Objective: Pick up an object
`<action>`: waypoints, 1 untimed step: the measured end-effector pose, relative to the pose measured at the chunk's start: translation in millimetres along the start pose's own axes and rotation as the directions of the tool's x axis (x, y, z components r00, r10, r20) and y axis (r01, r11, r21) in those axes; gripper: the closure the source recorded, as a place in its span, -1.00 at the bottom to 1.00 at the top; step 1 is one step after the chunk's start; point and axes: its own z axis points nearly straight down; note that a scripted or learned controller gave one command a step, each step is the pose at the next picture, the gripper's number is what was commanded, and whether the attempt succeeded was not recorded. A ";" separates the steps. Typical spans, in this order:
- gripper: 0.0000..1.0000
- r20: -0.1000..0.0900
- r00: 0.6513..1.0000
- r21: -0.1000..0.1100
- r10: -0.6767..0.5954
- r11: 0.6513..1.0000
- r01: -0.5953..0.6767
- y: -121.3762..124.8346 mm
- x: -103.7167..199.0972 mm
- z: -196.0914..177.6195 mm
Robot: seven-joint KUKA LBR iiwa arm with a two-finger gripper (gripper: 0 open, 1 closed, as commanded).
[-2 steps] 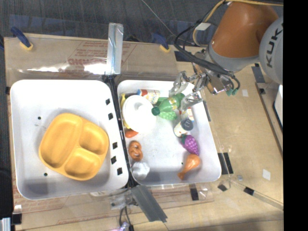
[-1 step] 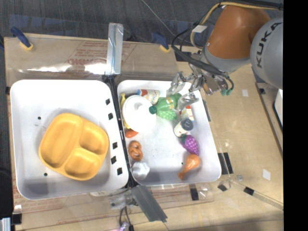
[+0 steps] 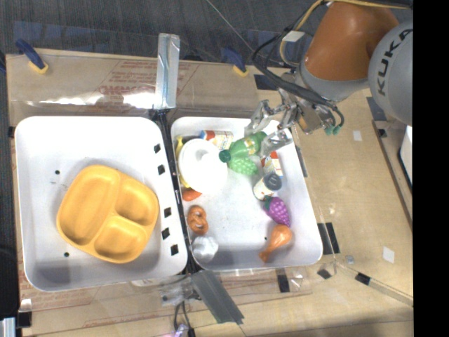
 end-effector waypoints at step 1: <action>1.00 -0.001 0.977 0.001 0.214 0.977 -0.214 -50.0 -10.5 -34.4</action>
